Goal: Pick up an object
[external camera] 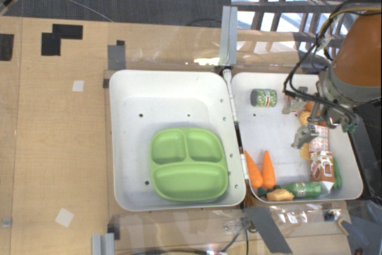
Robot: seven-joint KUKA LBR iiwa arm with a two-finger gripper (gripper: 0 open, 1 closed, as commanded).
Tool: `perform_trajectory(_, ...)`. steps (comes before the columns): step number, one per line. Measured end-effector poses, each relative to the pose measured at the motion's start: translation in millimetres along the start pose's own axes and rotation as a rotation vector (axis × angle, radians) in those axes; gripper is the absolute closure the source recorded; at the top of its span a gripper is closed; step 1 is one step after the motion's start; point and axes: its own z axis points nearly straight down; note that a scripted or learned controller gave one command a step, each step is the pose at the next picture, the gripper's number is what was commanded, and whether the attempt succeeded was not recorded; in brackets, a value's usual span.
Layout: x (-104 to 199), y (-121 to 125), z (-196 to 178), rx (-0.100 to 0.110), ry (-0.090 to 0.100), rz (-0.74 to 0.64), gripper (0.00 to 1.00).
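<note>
Bright, even overhead light, soft shadows, glare on the bench's point(48, 146) far edge, slightly soft focus throughout.

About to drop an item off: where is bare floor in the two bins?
Left bin: free strip behind the green divided plate and down its left side. Right bin: bare middle between the green can and the carrots. Crowded along the right bin's front and right edges, under the end effector.
</note>
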Motion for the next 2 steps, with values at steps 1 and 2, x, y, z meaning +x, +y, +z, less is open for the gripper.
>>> perform_trajectory(1,-33,-36,127,0.000,0.004,0.191,0.00)
perform_trajectory(2,21,-68,133,0.002,-0.007,0.178,0.00)
